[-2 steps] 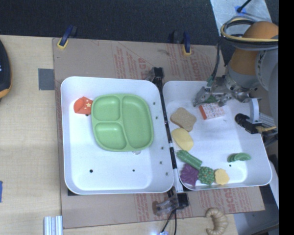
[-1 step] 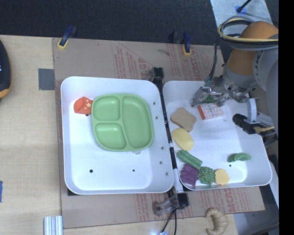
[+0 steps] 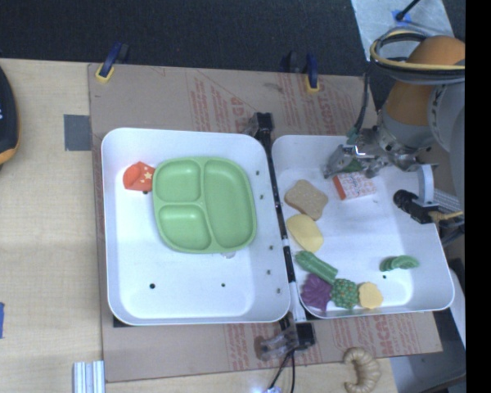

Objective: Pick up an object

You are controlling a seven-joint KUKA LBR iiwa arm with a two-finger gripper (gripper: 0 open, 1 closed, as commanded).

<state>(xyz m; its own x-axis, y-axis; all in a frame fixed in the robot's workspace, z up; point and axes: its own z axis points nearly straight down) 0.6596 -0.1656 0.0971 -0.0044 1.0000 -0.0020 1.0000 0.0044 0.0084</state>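
The gripper [image 3: 349, 164] hovers over the red-and-white carton [image 3: 356, 187]; finger state cannot be determined. The carton is probably light and crushable: grasp its flat sides.

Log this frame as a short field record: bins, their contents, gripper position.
left bin: green divided plate, red item at the plate's left edge
right bin: brown bread slice, yellow piece, green pod, purple piece, small red-and-white packet, green slices
gripper: over the right bin's upper part, just above the packet
grasp: cannot tell
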